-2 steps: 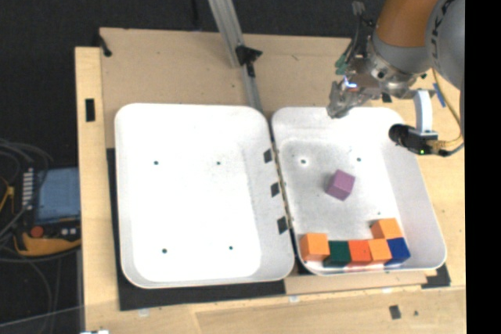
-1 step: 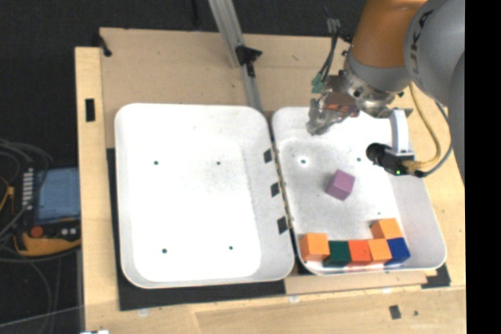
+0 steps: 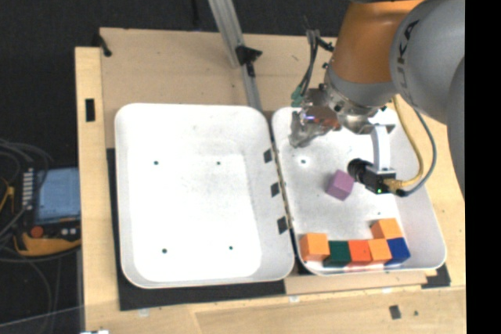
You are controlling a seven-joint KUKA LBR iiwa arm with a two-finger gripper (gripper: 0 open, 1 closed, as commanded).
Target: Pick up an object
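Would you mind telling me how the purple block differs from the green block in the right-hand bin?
The purple block lies alone near the middle of the right bin, tilted against the bin's edges; the green block sits square in the row along the near wall, touching orange blocks on both sides. The purple one is pale lilac, the green one dark. The purple one lies nearer the gripper. Both are small cubes of similar size.

I see the pale wooden worktop (image 3: 180, 62) bearing two shallow white bins side by side, touching along their inner edges: the left bin (image 3: 196, 195) and the right bin (image 3: 313, 176), over a dark mat (image 3: 125, 297).
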